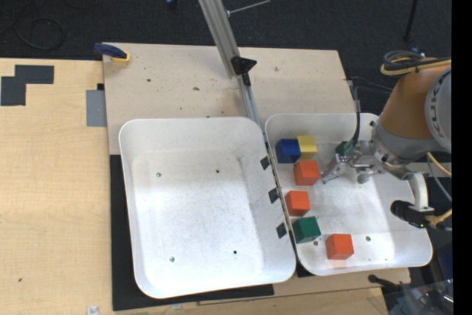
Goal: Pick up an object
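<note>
Orange cube (306, 172) lies just left of pincer (341, 166); pincer's opening cannot be told, nothing visibly held.

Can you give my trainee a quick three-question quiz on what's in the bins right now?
1. True or false: all the blocks lie in the right bin.
2. How many orange blocks are there?
A. one
B. two
C. three
3. Which block touches the blue block?

Key
1. True. The left bin holds no blocks.
2. C: one near the gripper, one by the divider between the bins, one near the front rim.
3. The yellow block, at the blue one's right. The green block sits apart, further forward.
</note>
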You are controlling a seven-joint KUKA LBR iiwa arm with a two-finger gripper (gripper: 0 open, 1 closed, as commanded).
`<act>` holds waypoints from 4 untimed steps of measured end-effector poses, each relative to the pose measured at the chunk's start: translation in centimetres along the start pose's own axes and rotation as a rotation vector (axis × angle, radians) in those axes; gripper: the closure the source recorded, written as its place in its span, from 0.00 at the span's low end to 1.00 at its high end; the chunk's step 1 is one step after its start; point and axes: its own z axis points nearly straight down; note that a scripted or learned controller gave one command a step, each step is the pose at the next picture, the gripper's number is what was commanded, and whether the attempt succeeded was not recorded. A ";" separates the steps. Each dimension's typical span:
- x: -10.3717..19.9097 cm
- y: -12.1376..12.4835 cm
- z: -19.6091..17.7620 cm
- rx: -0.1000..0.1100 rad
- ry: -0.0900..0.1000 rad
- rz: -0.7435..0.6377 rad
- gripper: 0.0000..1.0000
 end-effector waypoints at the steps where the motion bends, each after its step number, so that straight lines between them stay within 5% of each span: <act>1: -0.2 0.1 -1.4 -0.006 -0.001 0.007 1.00; 4: 0.4 0.3 -17.1 -0.014 -0.004 -0.003 1.00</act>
